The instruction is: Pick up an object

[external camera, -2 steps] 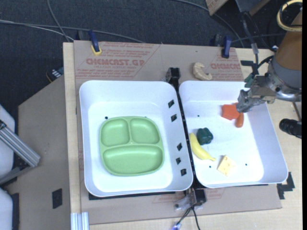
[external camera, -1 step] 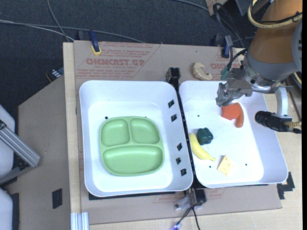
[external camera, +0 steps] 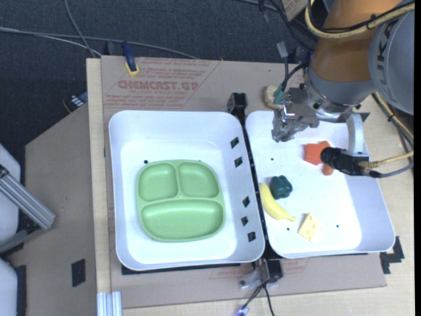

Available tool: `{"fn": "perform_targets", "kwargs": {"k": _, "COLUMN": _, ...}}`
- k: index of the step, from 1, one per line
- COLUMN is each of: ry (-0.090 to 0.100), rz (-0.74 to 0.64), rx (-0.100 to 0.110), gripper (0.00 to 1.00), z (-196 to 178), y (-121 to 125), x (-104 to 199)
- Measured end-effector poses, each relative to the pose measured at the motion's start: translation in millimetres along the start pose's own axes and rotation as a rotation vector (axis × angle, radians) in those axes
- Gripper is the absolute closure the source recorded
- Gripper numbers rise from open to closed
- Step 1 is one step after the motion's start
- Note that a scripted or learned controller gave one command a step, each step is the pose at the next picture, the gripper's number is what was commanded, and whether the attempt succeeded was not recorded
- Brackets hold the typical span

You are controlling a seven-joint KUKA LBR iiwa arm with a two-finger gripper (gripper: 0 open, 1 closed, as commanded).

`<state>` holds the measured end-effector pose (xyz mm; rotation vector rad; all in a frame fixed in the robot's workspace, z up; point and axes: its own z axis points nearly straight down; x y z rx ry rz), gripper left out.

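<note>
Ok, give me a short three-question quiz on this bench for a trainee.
1. True or false: the green plate lies in the left bin.
2. Which thing touches the banana? A) cheese wedge B) dark green object C) orange object
3. Fill in: the gripper hangs over the ____ bin.

Key: 1 true; 2 B; 3 right.

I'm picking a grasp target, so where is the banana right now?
The banana lies in the right bin, close to its left wall, just below the dark green object and left of the yellow wedge.
</note>
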<state>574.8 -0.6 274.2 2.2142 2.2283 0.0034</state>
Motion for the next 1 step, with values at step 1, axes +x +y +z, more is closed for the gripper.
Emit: {"fn": "perform_targets", "kwargs": {"k": 1, "ry": 0.0, "rz": 0.0, "rx": 0.0, "gripper": 1.0, "z": 3.7, "y": 8.9, "x": 52.5}}
